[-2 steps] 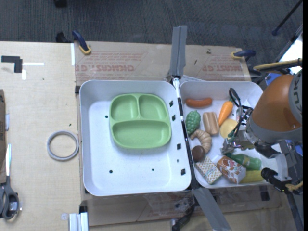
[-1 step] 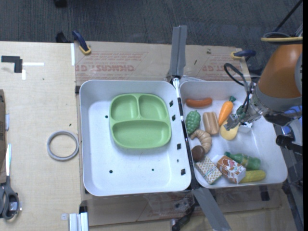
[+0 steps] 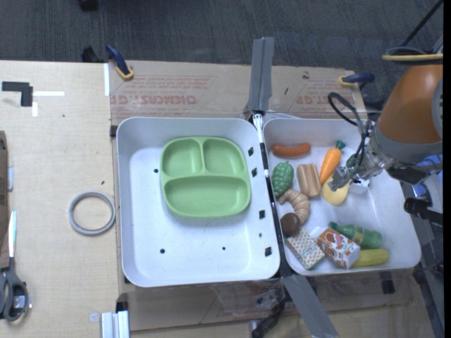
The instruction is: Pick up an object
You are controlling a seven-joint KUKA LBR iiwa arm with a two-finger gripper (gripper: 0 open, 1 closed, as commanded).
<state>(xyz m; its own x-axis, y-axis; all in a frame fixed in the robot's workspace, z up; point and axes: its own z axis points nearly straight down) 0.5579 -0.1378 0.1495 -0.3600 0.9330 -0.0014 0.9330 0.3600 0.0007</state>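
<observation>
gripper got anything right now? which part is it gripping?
Cannot tell. The gripper is down over the yellow piece beside the carrot in the right bin, but no grip is visible.

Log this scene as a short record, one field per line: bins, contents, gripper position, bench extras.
left bin: holds a green divided plate
right bin: toy foods, among them sausage, carrot, green bunch, croissant, corn
gripper: low in the right bin, over a pale yellow piece beside the carrot
grasp: cannot tell
bench: tape roll, scissors left of the bins
</observation>
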